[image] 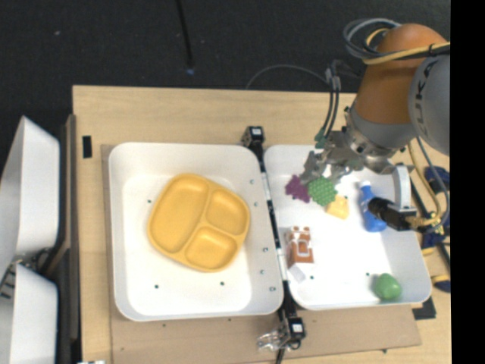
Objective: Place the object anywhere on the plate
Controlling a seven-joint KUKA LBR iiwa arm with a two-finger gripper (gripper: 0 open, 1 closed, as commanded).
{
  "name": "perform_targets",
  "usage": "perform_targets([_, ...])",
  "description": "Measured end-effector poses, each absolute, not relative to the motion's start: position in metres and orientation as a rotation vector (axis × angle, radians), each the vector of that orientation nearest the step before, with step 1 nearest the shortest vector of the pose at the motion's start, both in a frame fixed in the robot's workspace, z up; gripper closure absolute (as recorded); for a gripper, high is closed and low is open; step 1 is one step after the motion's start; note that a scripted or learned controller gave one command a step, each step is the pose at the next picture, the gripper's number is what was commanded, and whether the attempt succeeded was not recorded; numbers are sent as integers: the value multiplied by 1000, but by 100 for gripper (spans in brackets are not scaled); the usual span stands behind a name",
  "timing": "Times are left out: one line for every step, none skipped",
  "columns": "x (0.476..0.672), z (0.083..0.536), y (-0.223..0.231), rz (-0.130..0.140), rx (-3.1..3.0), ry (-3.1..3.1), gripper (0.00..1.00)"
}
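Note:
A yellow plate (198, 221) with three compartments lies in the left bin (129, 287). The right bin (409, 271) holds the loose objects: a purple piece (297, 188), a green bumpy piece (322, 191), a small yellow piece (338, 207), a blue object (371, 209), a brown and white block (300, 246) and a green ball (387, 287). My gripper (327, 167) hangs over the back left of the right bin, right above the purple and green pieces. The wrist hides how the fingers stand.
The rim between the two bins (271, 226) runs just left of the gripper. A black bracket (252, 136) sits at its far end and a metal clip (276, 338) at its near end. Cables (424, 218) trail along the right bin's right side.

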State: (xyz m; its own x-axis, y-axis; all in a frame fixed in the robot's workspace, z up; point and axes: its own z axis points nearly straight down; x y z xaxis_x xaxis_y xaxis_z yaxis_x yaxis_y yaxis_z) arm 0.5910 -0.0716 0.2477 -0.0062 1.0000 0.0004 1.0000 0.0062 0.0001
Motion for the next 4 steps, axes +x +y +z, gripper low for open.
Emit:
perform_targets([568, 256, -25, -2, -2213, -2229, 100])
perform_targets([544, 242, 28, 0, -2212, -2228, 100])
perform_targets([535, 235, 75, -1, -2213, -2229, 100])
perform_targets([518, 231, 107, 1, -2214, -2227, 100])
